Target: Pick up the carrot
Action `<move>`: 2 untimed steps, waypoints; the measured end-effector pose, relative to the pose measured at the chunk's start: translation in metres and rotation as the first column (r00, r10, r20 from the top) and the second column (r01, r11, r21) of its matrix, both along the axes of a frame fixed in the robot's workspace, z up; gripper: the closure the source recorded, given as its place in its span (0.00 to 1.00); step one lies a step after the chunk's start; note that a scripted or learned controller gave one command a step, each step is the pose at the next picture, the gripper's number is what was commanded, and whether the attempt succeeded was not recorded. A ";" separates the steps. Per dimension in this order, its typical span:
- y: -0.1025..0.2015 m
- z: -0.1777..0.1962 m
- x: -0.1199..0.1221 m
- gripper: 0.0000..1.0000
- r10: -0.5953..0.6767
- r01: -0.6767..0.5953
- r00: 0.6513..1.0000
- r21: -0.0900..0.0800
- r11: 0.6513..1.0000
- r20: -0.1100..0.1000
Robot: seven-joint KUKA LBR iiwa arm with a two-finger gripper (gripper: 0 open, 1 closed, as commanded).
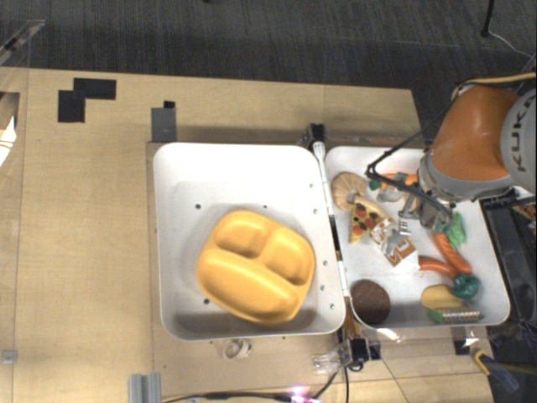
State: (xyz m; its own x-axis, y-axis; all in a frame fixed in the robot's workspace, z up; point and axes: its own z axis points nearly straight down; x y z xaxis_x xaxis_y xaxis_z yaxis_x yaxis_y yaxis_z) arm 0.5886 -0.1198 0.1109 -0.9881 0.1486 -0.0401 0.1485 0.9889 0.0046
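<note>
Carrot not yet lifted

The gripper (411, 217) hangs over the right bin (495, 309); its jaw state cannot be told. The carrot (451, 255) lies near the bin's right edge.

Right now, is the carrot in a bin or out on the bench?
In. The carrot lies flat on the floor of the right bin, near its right wall, among other toy foods.
</note>
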 end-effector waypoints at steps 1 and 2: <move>-0.055 0.090 0.001 0.00 0.094 -0.095 0.995 -0.007 0.995 -0.019; -0.071 -0.012 0.043 0.00 -0.062 0.062 0.998 -0.002 0.998 -0.027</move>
State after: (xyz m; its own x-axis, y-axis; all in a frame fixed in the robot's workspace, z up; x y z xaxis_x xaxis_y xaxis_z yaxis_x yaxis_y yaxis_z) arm 0.6314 -0.1909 0.0992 -0.9778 0.2092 -0.0135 0.2092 0.9779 -0.0012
